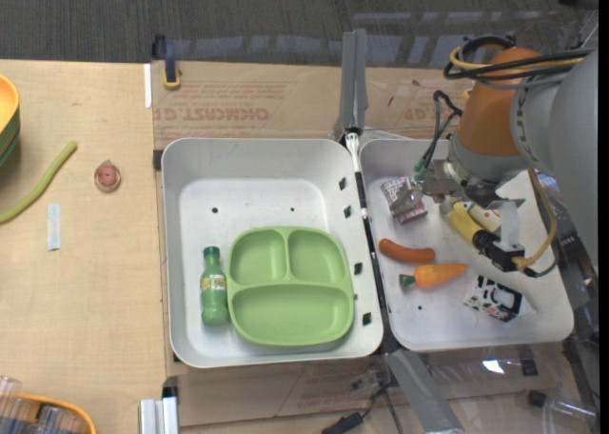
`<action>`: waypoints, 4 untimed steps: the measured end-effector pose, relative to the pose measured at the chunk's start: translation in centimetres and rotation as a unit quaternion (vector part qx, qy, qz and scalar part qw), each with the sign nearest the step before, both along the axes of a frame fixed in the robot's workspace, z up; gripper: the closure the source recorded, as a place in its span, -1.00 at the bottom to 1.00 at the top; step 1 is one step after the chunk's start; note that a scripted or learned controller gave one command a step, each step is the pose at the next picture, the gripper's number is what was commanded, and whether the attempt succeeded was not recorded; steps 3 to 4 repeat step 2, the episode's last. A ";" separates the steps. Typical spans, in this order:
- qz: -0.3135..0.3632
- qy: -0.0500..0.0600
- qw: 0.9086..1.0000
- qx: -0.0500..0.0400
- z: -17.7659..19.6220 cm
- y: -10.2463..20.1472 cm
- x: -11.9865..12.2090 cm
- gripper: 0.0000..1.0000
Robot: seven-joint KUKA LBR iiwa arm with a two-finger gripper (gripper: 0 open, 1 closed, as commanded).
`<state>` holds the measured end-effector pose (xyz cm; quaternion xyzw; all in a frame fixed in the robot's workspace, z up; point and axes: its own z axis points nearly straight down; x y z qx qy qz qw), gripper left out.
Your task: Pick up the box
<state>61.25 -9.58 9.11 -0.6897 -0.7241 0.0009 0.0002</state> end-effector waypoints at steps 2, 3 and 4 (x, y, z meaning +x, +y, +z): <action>0.058 -0.001 0.998 0.000 12.3 3.1 4.6 1.00; 0.058 -0.001 0.998 0.000 12.3 3.1 4.6 1.00; 0.058 -0.001 0.998 0.000 12.3 3.1 4.6 1.00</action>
